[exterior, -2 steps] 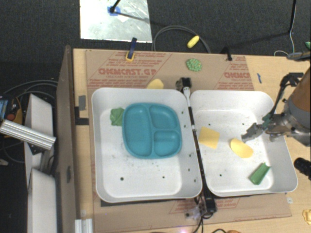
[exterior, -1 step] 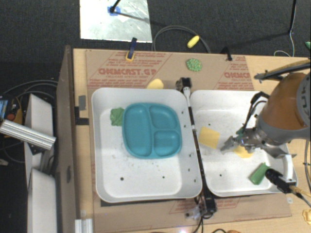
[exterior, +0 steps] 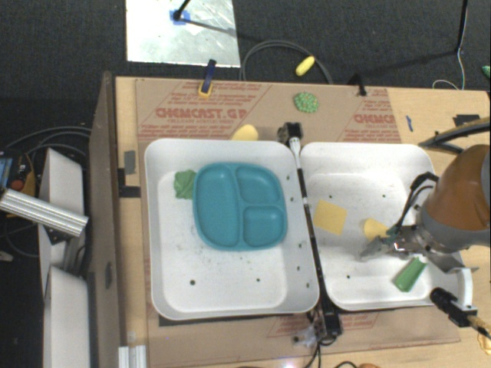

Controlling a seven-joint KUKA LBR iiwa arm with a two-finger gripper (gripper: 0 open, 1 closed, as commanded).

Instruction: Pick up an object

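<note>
The right bin [exterior: 360, 167] holds a flat yellow square [exterior: 331, 216], a small yellow piece [exterior: 374, 227] and a green block [exterior: 409, 274] near its front right corner. My gripper [exterior: 381, 245] is low over the right bin, just below the small yellow piece and up-left of the green block. The arm's orange band [exterior: 464, 198] rises over the bin's right side. In the left bin [exterior: 165, 282] lies a blue divided plate [exterior: 239, 206], with a green scrap [exterior: 185, 183] at its left edge.
Behind the bins, on the cardboard, lie a yellow lump [exterior: 245, 133] and a green bumpy ball [exterior: 306, 102]. A yellow item [exterior: 305, 66] and a blue-and-yellow tool [exterior: 207, 79] sit farther back. The ridge [exterior: 304, 205] between the bins carries a cable.
</note>
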